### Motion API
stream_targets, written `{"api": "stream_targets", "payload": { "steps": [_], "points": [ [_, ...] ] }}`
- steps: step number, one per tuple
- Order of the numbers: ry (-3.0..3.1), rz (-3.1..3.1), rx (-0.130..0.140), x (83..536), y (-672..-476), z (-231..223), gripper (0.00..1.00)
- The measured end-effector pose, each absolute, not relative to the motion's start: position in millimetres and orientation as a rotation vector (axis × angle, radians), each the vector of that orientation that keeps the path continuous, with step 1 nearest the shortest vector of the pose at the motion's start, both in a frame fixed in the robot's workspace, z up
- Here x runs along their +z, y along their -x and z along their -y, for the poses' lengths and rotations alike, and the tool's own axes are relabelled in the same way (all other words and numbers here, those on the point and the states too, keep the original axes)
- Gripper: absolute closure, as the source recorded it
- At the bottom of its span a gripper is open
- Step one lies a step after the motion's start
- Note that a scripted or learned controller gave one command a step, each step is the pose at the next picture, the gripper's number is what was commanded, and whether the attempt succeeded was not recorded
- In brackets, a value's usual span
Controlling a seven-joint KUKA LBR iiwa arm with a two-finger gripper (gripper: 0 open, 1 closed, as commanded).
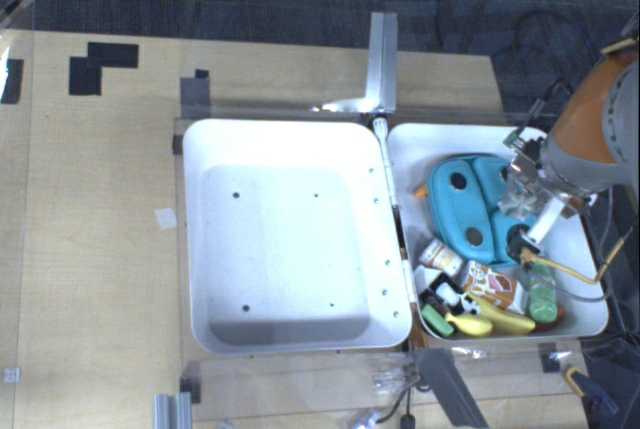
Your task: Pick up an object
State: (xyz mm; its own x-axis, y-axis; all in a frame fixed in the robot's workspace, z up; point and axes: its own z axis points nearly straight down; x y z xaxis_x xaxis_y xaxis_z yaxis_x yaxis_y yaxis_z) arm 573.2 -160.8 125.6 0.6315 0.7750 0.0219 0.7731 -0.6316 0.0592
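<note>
The jaws are observed low over the right bin (440,145), at the right edge of a teal plastic shell (462,212). Whether they are spread or pressed together cannot be told. The teal shell, marked by dark round holes, is found lying across the bin's middle. Toward the near wall a cluster is recorded: a yellow banana (492,323), a green bottle (541,300), a red-and-white packet (493,285) and a small white bottle (441,255). The grey arm (592,132) is seen reaching in from the right. The left bin (290,128) is set just beside, on the pale worktop (90,217).
</note>
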Motion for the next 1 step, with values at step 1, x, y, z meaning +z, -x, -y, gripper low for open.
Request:
{"api": "stream_targets", "payload": {
  "steps": [1],
  "points": [
    [-2.604,-1.75,0.005,171.2,-616.8,170.4,1.0]
  ]
}}
